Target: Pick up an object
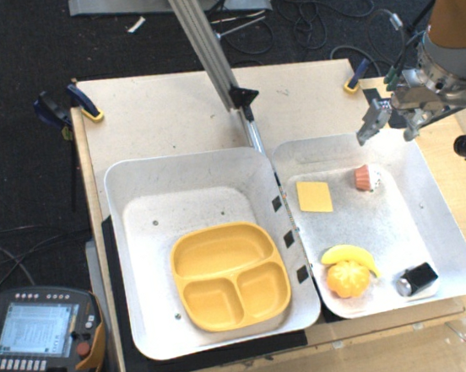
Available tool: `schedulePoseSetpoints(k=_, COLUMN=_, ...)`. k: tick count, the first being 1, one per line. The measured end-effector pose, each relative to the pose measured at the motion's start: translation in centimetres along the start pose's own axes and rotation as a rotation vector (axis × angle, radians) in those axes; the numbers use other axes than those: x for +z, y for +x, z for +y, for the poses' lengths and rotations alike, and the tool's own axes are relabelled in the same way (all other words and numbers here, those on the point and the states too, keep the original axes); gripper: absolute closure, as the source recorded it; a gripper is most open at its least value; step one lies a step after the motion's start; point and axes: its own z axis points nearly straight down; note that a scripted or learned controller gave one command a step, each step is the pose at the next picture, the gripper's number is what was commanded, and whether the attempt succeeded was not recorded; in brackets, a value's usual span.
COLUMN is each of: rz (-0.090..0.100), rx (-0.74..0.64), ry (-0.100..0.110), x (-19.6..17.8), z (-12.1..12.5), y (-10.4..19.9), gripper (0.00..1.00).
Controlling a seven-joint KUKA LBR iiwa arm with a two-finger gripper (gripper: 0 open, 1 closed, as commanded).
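Objects for picking lie in the right bin (442, 221): a yellow square (314, 196), pink cup (363, 177), banana (350, 256), orange (348, 280), black cylinder (416, 279). Above its far edge, the claw (388, 125) hangs spread and empty, apparently ready to descend.

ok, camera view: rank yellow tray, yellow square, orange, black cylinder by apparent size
1. yellow divided tray, by far the largest
2. orange
3. yellow square, close to the orange, so that order is unsure
4. black cylinder, smallest
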Motion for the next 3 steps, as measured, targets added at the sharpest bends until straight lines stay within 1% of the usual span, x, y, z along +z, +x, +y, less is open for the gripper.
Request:
schedulePoseSetpoints(k=1, rz=0.0, rx=0.0, ry=0.0, x=0.0, z=0.0, y=0.0, gripper=0.0)
schedulePoseSetpoints(k=2, rz=0.001, rx=0.002, ry=0.007, x=6.4, z=0.2, y=0.3, gripper=0.0)
schedulePoseSetpoints(k=3, rz=0.0, rx=0.0, ry=0.004, x=11.3, z=1.1, y=0.6, gripper=0.0)
